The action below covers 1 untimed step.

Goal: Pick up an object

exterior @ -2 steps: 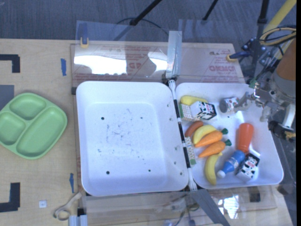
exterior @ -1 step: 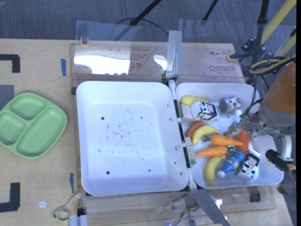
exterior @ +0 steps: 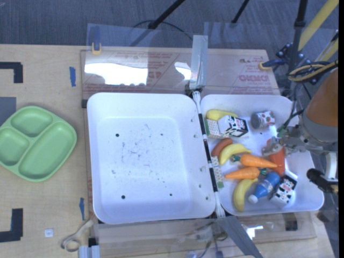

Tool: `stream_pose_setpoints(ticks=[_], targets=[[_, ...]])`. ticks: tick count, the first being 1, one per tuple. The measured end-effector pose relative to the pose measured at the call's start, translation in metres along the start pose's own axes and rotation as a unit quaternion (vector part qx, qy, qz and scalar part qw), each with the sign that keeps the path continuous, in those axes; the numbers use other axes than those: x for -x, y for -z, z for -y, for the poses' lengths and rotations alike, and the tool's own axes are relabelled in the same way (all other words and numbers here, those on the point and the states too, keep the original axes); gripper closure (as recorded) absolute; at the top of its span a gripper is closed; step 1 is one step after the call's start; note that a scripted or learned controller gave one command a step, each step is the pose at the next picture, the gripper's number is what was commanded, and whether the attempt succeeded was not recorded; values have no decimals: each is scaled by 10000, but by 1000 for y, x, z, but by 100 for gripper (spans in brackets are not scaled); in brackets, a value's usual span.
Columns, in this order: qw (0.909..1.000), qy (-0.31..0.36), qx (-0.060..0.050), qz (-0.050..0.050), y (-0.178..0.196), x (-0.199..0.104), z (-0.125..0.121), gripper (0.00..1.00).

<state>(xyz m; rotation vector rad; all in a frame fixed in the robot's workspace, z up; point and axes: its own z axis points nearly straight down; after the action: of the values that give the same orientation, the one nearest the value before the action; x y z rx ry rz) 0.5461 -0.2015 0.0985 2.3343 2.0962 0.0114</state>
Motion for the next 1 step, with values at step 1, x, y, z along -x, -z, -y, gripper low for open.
stream_pose_setpoints(ticks=[1], targets=[[10000, 9, -4, -8, 0, -1, 0, 0]])
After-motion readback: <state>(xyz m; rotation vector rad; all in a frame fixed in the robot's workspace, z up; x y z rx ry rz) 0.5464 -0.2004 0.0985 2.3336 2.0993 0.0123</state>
